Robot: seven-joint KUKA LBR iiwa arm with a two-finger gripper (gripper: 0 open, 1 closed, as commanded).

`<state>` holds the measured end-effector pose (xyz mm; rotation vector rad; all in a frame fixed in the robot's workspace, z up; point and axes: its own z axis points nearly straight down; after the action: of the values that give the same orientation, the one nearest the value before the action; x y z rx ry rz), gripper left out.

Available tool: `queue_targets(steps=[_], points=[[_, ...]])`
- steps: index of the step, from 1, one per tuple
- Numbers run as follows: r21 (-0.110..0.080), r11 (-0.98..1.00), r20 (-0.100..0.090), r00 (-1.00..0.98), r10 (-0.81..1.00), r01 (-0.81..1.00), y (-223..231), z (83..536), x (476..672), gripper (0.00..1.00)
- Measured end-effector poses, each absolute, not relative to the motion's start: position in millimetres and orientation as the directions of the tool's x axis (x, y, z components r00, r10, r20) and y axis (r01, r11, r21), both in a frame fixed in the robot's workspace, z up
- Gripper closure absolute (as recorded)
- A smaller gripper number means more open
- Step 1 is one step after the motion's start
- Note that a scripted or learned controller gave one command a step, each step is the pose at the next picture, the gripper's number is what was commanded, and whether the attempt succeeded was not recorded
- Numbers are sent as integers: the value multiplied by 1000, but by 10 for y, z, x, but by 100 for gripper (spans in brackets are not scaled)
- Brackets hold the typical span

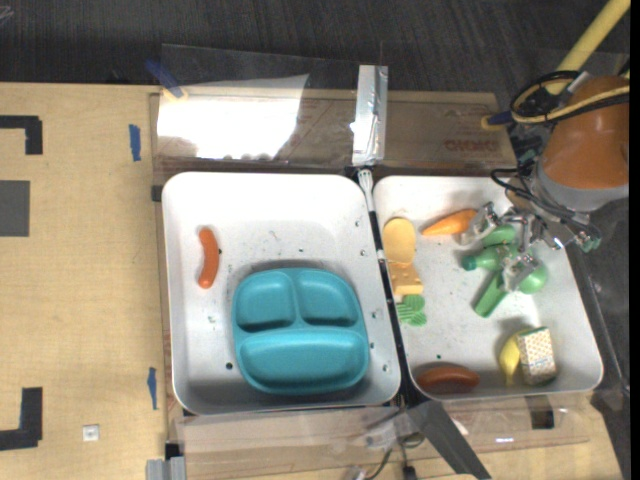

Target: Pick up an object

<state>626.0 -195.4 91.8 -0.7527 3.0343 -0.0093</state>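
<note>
Cardboard-topped worktop (70,268) carries two white bins. Left bin (190,203): orange sausage (207,256), teal divided tray (298,330). Right bin (580,358): yellow piece (400,240), carrot (450,223), green pieces (490,293) beneath the tool (520,248). They look light, stiff, slick; I'd pinch the long stem mid-length. Wires clutter the tool; I cannot tell its opening or whether it holds anything.

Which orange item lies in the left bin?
The orange sausage, lying alone beside the teal tray in the left bin. The carrot lies in the right bin, near the gripper.
</note>
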Motion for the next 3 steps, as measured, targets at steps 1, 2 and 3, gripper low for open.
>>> queue_targets(steps=[1,2,3], points=[[-1,754,6,-754,-657,-657,-1807,897,6578,0],[-8,737,-7,-737,-676,-676,-1475,899,6177,0],[-11,722,-12,-722,-692,-692,-1714,900,6172,0]])
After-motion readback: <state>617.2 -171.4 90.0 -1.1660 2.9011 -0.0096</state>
